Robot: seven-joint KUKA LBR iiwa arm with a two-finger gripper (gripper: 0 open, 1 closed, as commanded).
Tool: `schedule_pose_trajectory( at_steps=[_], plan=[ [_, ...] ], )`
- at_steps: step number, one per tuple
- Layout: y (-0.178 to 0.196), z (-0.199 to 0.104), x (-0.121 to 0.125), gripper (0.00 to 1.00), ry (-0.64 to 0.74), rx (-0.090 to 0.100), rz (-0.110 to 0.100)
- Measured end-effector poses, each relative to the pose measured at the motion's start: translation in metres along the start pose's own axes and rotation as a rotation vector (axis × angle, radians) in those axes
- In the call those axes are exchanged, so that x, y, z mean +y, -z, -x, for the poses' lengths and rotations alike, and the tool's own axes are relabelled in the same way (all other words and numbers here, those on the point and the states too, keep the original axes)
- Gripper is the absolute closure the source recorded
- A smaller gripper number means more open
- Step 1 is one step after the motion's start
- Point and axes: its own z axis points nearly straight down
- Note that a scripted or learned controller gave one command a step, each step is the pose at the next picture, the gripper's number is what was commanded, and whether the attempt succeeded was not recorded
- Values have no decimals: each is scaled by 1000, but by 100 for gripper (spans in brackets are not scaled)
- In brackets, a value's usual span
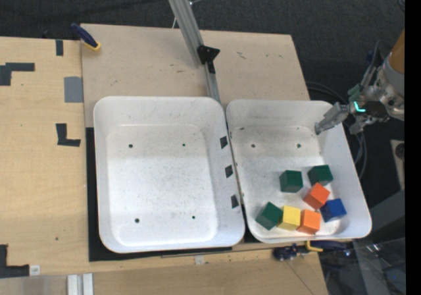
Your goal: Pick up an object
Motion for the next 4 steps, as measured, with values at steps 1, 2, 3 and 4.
schedule_pose_trajectory(
  at_steps=[1, 2, 3, 4],
  plan=[
    [3, 0, 1, 0, 2, -1, 5],
    [-42, 4, 3, 0, 0, -2, 0],
    [-105, 9, 2, 0, 0, 0, -3],
    [-161, 8, -6, 0, 0, -6, 9]
  ],
)
